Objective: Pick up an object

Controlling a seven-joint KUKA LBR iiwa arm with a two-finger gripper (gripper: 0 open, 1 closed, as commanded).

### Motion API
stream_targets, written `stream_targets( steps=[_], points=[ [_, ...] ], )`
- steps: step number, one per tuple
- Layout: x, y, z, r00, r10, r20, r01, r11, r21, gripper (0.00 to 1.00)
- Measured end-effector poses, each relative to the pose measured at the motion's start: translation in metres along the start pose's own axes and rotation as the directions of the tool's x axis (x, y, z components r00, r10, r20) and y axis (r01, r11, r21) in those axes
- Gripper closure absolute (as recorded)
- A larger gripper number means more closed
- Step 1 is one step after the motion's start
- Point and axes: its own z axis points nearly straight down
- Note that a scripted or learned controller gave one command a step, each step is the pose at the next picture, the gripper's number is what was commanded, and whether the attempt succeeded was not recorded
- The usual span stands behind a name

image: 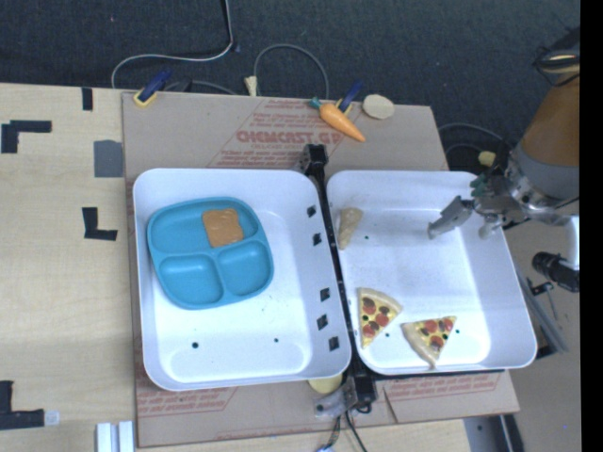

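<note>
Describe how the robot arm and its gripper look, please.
The arm is grey with a broad orange band above the wrist. Its gripper is small, of grey metal with thin fingers, on a dark, cluttered wrist block at the right bin.

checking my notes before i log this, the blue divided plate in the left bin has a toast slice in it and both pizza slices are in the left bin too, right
Not quite. The camera view shows both pizza slices in the right bin, near its front edge, not the left one. The rest holds: the blue divided plate sits in the left bin with the toast slice in one of its compartments.
</note>
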Motion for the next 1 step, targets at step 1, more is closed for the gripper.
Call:
stream_targets(
  steps=[1],
  points=[
    [0.0497,-0.0459,0.0070,1.000,-0.001,-0.002,0.001,1.000,0.003,0.00]
  ],
)
